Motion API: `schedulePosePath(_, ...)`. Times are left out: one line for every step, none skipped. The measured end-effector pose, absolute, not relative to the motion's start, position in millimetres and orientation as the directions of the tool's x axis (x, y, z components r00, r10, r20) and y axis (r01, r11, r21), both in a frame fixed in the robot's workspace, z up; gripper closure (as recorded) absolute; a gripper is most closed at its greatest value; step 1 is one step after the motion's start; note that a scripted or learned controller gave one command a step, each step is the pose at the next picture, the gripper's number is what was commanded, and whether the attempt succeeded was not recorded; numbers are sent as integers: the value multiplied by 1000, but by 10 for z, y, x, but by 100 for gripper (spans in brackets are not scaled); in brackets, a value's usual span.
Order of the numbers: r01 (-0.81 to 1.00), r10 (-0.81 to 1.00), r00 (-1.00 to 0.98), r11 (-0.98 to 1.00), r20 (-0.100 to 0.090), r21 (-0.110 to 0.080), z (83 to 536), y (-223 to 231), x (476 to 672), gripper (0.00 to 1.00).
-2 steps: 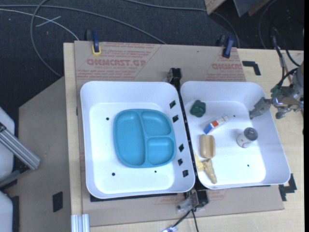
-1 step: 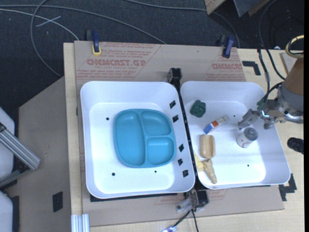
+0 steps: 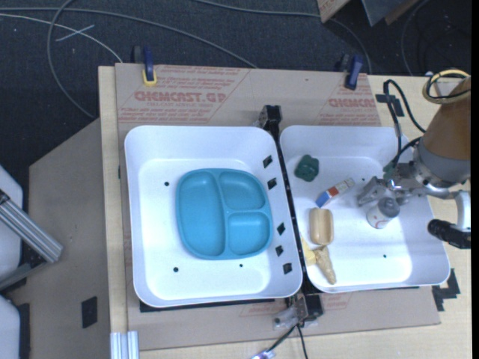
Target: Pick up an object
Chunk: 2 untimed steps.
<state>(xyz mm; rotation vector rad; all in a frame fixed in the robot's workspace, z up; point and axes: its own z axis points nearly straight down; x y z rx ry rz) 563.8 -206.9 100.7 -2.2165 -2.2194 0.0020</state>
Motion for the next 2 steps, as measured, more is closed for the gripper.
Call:
schedulePosePath(1000,1000,-1,1,2,-3,842,-2062,5638,0)
schedulePosePath(1000,1000,-1,1,1,1,965,-2063,5650,100)
